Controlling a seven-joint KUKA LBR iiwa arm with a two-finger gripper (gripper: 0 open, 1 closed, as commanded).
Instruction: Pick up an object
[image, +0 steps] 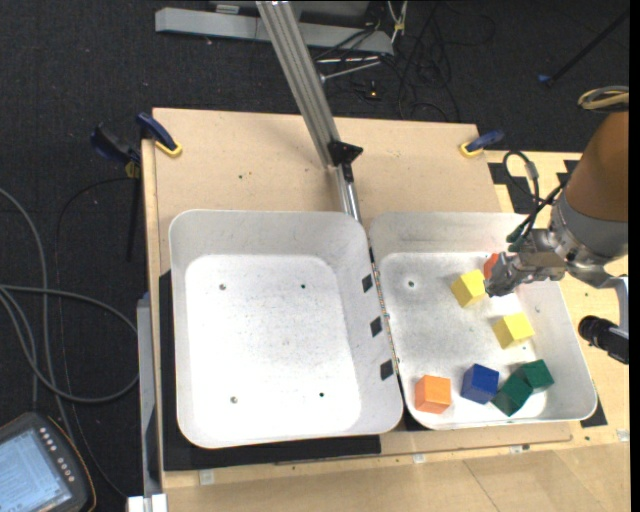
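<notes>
Hovering: gripper (497, 277) sits low in right bin (400, 240), upper-right part, arm (600, 190) coming in from 3 o'clock.
Fingers: cannot tell, blurred against the block and too small to read.
Nearest target: yellow cube (467, 289) just beside gripper, at its 8 o'clock; looks touching or nearly so, not seen between fingers.
Red bit: small red-orange patch (490, 266) at gripper tip, partly hidden; could be another block, cannot tell.
Other blocks: second yellow cube (514, 329) at 5 o'clock of gripper, near; blue cube (480, 383), orange cube (433, 393), two green blocks (525, 385) clustered along the bin's 6 o'clock edge.
Risk 1: my guess, fingers land off-centre and shove yellow cube toward 9 o'clock instead of straddling it; cube sits tilted to the bin axes, so a misaligned closure slips off a corner.
Risk 2: red bit crowding the tip may jam between finger and cube, giving a two-object or empty close.
Risk 3: green blocks touch each other and sit by the wall; poor picks, fingers would hit the rim.
Open room: bin floor at 9 to 11 o'clock of gripper is bare, good for approach; left bin (190, 300) well apart.
Edges: right rim close at 3 o'clock, divider rim at 9 o'clock well apart.
</notes>
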